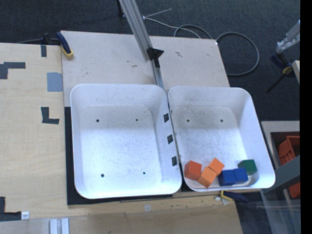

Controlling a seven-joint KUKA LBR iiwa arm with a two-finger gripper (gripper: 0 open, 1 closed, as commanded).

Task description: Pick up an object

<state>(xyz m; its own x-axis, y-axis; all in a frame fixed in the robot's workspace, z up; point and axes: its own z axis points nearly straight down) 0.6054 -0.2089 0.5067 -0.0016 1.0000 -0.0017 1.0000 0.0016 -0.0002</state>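
The tabletop [29,145] is of pale wood on the left, and a lighter, whitish board [112,65] covers its far middle part. On it stand two shallow white bins side by side, touching along their inner walls: the left bin [78,130] and the right bin [246,106]. Under the left bin a dark mat [68,155] shows along its left and near edge. Several pieces of dark tape [48,116] and one grey patch [54,82] are stuck on the wooden part. A clamp with blue and yellow handle [65,45] sits at the far left corner of the board. A slanted metal rail [139,26] comes down to the board between the bins.
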